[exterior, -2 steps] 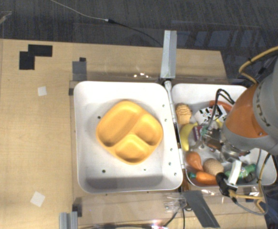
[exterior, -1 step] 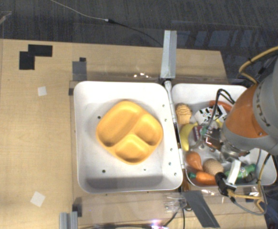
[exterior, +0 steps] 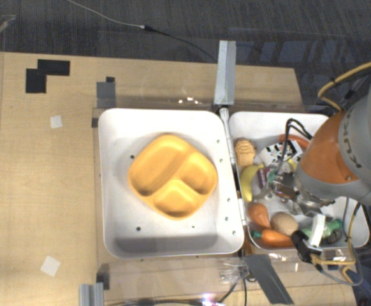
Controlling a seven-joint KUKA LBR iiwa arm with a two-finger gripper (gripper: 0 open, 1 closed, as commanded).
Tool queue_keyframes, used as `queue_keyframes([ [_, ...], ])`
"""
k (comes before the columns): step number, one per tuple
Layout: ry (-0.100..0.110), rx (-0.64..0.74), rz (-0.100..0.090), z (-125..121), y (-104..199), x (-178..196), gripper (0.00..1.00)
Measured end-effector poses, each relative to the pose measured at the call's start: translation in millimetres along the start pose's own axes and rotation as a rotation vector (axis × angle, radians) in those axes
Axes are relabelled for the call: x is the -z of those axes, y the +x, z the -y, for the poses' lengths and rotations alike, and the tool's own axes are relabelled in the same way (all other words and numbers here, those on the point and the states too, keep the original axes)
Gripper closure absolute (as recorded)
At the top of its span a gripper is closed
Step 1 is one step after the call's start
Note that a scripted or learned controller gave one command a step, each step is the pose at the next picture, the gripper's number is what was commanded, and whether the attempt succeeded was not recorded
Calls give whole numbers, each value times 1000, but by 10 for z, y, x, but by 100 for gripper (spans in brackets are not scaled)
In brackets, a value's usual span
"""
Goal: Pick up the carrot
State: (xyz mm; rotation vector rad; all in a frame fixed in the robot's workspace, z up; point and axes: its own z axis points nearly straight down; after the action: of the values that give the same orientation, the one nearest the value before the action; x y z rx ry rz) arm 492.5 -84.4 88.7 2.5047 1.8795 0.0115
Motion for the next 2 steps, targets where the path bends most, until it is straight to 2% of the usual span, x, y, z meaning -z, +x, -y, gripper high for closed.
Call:
queue_keyframes([
  [1,10,71,-1,47,-17,112,0],
  [2,11,-217,1,-128,-635,23,0],
])
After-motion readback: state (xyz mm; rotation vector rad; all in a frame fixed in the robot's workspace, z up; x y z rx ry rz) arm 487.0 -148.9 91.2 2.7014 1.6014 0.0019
